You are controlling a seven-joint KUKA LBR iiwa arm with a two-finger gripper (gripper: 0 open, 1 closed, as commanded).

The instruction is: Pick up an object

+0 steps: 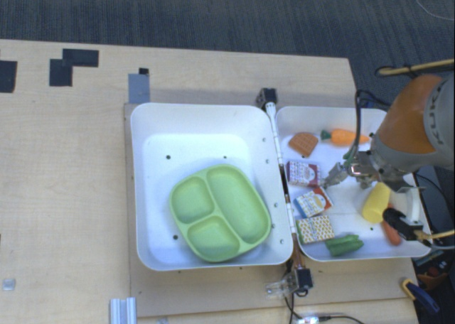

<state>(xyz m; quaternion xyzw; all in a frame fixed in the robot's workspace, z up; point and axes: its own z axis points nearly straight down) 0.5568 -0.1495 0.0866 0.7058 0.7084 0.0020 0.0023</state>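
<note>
Two white bins side by side on the bench (pixel 71 173). In the left bin (pixel 153 173), just a green plate (pixel 220 212) with three parts, lying flat. Big and wide, so likely hard to grab.

In the right bin (pixel 355 255), lots of small toys, spread out and mostly apart. Good for a grab, with room around each. A carrot (pixel 343 136) and a brown snack (pixel 304 143) at the far end. Three small packs in a row down the left side. A green pepper (pixel 344 245) at the near end and a yellow toy (pixel 375 203) beside the arm (pixel 405 127).

Reaching in from the right, bent down over the middle of the right bin. Jaws low, pointing toward the top pack (pixel 303 172), just beside it. Likely the thing to pick. Cannot tell if the jaws are apart or together. Nothing seen held yet.
</note>
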